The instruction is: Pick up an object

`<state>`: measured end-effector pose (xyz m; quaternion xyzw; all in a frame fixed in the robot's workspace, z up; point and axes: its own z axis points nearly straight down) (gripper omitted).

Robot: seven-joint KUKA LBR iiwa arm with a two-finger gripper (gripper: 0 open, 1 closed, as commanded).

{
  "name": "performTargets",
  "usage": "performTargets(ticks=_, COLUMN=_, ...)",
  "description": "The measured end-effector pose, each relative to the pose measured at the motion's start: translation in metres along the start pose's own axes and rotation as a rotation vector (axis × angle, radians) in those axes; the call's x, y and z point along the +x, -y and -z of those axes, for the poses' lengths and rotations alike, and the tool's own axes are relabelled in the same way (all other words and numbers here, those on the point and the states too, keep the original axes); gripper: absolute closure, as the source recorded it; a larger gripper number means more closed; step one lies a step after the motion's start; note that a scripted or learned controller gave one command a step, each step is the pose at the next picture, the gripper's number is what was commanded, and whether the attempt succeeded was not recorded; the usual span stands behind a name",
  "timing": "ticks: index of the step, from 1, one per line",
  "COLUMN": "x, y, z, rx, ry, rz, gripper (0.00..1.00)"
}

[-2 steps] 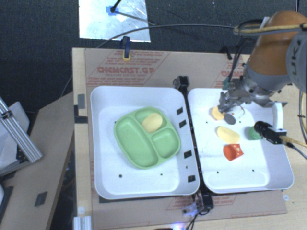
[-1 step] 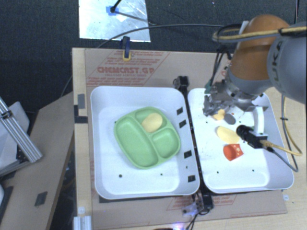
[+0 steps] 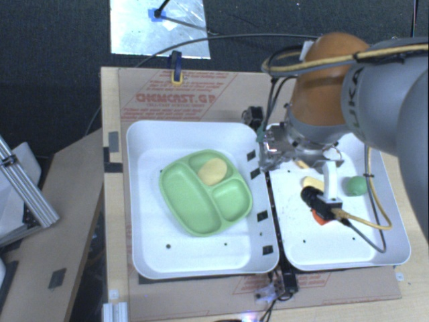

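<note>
Presently no pick confirmed: gripper over right bin's far-left corner, open/closed state can't be told, nothing seen held; green obj lies in same bin, grasp + lift outstanding.

Dark carpeted floor, a shiny silver sheet on it, brown board, aluminium rail at left.

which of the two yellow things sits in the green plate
The rounded yellow lump, in the top compartment of the green plate, left bin. The other yellow piece lies on the floor of the right bin.
</note>
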<state>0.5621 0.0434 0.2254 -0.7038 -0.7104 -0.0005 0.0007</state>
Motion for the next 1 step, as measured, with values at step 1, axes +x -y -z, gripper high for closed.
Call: performTargets(ticks=1, x=0.0474, y=0.0080, z=-0.0081, rx=0.000, ry=0.000, rz=0.000, gripper=1.00)
